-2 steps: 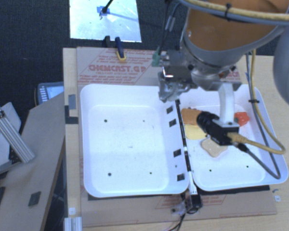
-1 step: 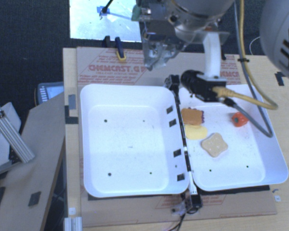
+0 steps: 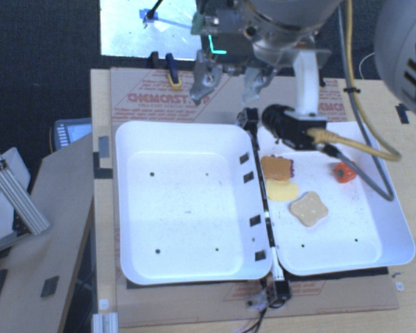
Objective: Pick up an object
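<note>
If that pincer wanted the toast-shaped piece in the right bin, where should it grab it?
Probably straight down from above, pinching the bread slice across its narrower width, one finger on each long edge. It lies flat on the bin floor, so no side offers a way underneath. Its lower right edges have open floor; the yellow piece crowds its upper left.

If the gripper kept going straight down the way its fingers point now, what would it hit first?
Probably the board behind the bins, near the left bin's back rim. The open gripper hangs above that strip, not over the toast or other items. Depth is unclear from this slanted view.
</note>
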You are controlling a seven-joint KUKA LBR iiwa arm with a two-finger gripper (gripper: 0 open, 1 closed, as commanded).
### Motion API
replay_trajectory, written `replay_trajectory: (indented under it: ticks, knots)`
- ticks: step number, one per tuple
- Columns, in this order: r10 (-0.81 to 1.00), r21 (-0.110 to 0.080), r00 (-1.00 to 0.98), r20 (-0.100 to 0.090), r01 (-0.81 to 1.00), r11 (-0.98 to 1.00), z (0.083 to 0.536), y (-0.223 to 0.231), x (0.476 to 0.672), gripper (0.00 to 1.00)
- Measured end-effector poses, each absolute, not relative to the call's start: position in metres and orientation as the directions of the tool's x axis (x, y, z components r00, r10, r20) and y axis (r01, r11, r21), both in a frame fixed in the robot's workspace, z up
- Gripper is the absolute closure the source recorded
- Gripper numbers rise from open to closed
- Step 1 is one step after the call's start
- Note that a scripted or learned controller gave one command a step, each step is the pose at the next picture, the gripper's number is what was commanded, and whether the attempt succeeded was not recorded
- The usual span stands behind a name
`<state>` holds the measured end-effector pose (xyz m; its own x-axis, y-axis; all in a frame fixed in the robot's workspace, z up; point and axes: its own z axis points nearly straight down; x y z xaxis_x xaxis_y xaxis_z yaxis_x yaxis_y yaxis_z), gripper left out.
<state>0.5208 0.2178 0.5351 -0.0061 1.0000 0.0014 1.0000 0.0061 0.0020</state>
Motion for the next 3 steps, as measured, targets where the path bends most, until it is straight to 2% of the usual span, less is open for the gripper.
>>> replay_trajectory:
  ticks: [1,2,3]
  knots:
    - [1.000,-0.009,0.001,-0.005,1.000,-0.001,0.285,0.233,0.632,0.00]
    - [1.000,0.019,-0.005,0.007,1.000,0.005,0.452,0.234,0.640,0.00]
    - [1.000,0.013,0.002,0.002,1.000,-0.002,0.542,0.193,0.666,0.00]
